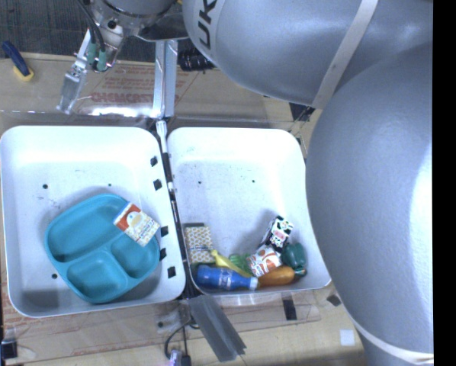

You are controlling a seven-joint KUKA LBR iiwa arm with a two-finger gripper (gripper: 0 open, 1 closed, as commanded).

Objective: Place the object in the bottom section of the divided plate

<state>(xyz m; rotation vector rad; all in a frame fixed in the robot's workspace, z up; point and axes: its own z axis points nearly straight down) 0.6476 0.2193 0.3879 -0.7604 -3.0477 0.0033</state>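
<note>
**A:** Two bins side by side on the surface (236, 334), and the claw (87, 61) hangs high at the far edge, beyond the back wall of the left bin (14, 227). Where's the object in all this?

**B:** Well down the view from the claw and a touch to its right: a small packet (137, 224) lying flat on the blue divided plate (68, 242). It sits on the plate's upper right part, up against the rim. The bottom section (98, 274) is farther from the claw again, and it looks bare.

**A:** So not home?

**B:** By the look of it, no. The packet rests a compartment short, probably across a ridge, which would explain the slight skew.

**A:** And the claw itself: apart, together?

**B:** Cannot tell. It's seen from above, half tucked under the arm (304, 36), and its ends blur into the surface. Nothing can be seen in it, and it touches neither bin.

**A:** Why park there?

**B:** A fair guess is that it's lifted clear, leaving the plate in open sight.

**A:** The right bin (236, 147)?

**B:** Far down and right of the claw is a heap in the near corner: a blue bottle (224, 279), a carrot (277, 277) and a cow-patterned carton (280, 232). None of it is near the plate.
</note>
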